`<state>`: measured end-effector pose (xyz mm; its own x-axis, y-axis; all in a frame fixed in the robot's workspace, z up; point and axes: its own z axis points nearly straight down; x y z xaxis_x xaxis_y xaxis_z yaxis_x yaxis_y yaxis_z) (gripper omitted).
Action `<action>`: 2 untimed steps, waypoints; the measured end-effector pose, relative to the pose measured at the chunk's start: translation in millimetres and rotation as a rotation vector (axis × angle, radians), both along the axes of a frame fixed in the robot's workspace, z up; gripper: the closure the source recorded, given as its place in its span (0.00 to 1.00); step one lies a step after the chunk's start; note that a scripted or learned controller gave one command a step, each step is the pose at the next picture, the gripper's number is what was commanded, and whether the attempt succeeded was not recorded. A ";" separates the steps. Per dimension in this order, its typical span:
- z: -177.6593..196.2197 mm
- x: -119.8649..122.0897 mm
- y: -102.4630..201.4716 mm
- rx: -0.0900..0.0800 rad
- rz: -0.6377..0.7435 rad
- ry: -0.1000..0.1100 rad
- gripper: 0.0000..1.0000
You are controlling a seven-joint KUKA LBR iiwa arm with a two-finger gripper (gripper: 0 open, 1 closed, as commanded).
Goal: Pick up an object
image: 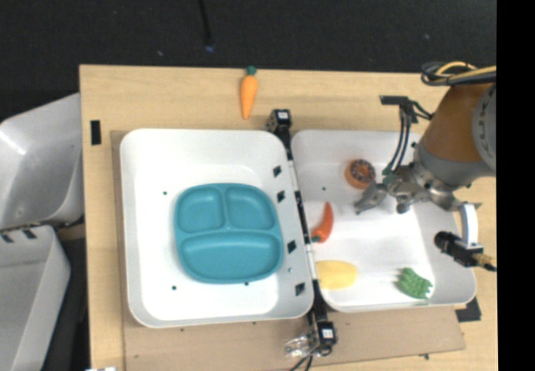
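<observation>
In the right bin (368, 294) lie a small round brown-orange item (360, 171) at the back, a red pepper (323, 222) by the left wall, a yellow lemon-like piece (336, 274) at the front left and a green leafy piece (413, 283) at the front right. My gripper (384, 199) hangs over the bin's middle right, its fingers spread open with nothing between them. It sits just right of and below the round item, without touching it.
The left bin (142, 194) holds a blue sectioned plate (227, 232). An orange carrot (248, 93) lies on the wooden bench behind the bins. Black clips line the wall between the bins. The arm's orange band (456, 123) rises at the right.
</observation>
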<state>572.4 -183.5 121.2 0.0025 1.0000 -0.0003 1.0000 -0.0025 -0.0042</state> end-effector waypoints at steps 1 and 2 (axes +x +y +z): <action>14.9 1.3 -1.6 -0.002 -0.004 -0.007 1.00; 67.0 -4.9 3.1 -0.002 0.002 -0.011 1.00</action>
